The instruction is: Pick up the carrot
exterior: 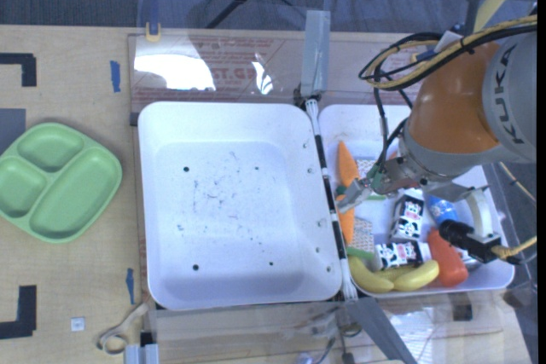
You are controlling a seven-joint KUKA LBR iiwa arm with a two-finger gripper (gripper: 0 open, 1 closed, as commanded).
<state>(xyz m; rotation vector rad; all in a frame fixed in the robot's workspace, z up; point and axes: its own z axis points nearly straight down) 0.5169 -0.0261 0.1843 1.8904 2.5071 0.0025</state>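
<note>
The carrot (345, 165) is long and orange. It lies lengthwise along the left wall of the right bin (367, 117), its top end pointing away from the front. My gripper (360, 190) hangs low over the carrot's middle, reaching in from the right and covering part of it. The carrot's lower end shows again just below the gripper. The view is too cluttered here to see whether the carrot is gripped.
Right bin also holds a banana (394, 278), a red object (449, 261), two black-and-white boxes (408, 218), a blue item (440, 210) and something green (359, 253). The left bin (171, 132) stands alongside. A green divided plate (56, 180) rests on the bench at far left.
</note>
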